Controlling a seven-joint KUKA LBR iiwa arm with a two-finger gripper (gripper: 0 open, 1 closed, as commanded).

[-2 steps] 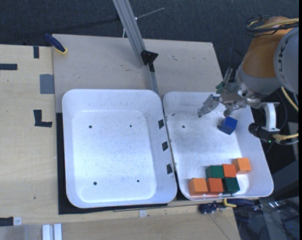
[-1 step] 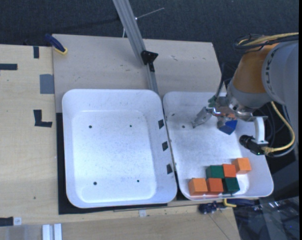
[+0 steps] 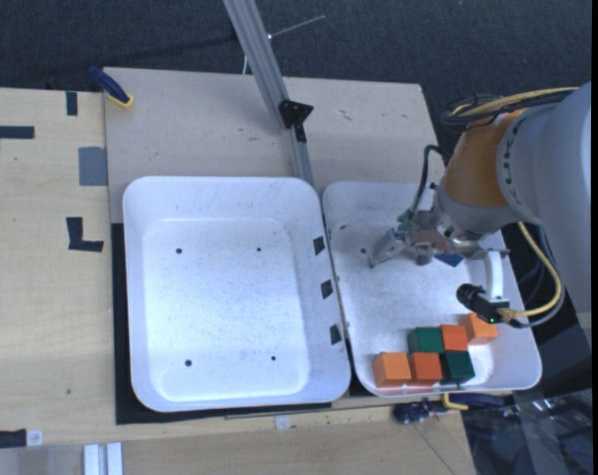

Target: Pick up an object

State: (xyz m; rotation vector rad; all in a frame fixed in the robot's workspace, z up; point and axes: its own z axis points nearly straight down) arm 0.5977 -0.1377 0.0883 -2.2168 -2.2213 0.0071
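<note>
**binwatcher:** So where was the tool [image 3: 378, 255] sitting at that moment? From the slanted overhead cam I had it low inside the right bin [image 3: 358, 206], up in the bin's 11 o'clock part, with the grey arm [image 3: 547, 166] and its orange band [image 3: 477, 171] coming in from 3 o'clock.

**kuka_fan:** Yep, same read. The fingers [image 3: 380, 256] stuck out toward 9 o'clock from the wrist, close over the white bin floor. Whether they were apart or together, I honestly could not tell, they were too small and grey on speckled white. I saw nothing between them, so I wouldn't call it a hold.

**binwatcher:** And the blocks?

**kuka_fan:** All bunched at the 6 o'clock end of the right bin, well apart from the tool. An orange block [image 3: 391, 368] sat furthest toward 9, another orange one [image 3: 427, 366] was touching it, then a dark green block [image 3: 458, 365]. Behind those were a green block [image 3: 426, 340] and an orange one [image 3: 454, 337], plus one more orange block [image 3: 483, 328] over by the rim at 3 o'clock, partly behind the black cable end.

**binwatcher:** Left bin [image 3: 141, 265]?

**kuka_fan:** Just beside the right one on the tabletop [image 3: 180, 117]. A grey metal pole [image 3: 259, 43] ran in from 12 o'clock toward the gap between them.
</note>
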